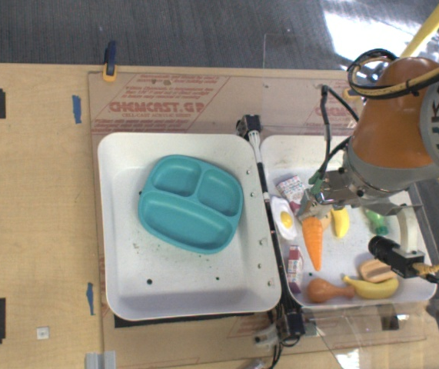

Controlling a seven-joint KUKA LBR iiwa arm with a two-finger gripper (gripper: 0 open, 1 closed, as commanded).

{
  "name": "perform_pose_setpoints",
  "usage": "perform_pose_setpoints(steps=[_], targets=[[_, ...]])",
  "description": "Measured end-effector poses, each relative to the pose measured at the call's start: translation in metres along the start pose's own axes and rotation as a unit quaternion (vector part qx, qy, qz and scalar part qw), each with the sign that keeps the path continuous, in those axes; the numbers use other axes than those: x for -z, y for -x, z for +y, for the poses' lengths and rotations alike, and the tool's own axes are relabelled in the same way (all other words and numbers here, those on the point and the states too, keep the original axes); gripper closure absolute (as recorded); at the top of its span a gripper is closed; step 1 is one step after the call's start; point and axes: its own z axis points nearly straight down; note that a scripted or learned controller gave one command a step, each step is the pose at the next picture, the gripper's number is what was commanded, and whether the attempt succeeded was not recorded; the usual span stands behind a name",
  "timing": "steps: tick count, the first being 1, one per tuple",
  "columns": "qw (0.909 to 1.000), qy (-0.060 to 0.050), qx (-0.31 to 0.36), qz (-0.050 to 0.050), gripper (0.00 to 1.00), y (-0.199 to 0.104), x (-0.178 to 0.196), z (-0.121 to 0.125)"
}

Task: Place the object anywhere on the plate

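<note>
Over the right bin [423, 279] I see the arm's orange band and grey wrist leaning in from the right, with the gripper [314, 200] hanging low at the bin's left-middle. Its tip sits just above the leafy top of a toy carrot [314, 242], which lies pointing toward the near edge. From this angle I cannot tell how far the jaws are parted, nor whether they have hold of anything; the wrist body hides that part.

Around the carrot I can make out a fried-egg toy [284, 221] just to its left, a small pink-and-white packet [290, 184] beyond that, a yellow piece [340, 221] to its right and a green piece [376, 221] farther right. Along the near wall lie a brown drumstick [324, 289], a banana [373, 287] and a tan hot-dog-like piece [373, 268].

On my left, the other bin [119, 229] holds the teal divided plate [191, 203], lying flat near its middle with three compartments. It is well apart from the gripper, with the wall between the bins separating them.
</note>
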Motion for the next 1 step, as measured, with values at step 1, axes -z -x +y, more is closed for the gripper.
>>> perform_pose_setpoints(steps=[1], targets=[[1.0000, 0.000, 0.000, 0.000, 0.00, 0.0000, 0.0001, 0.0000]])
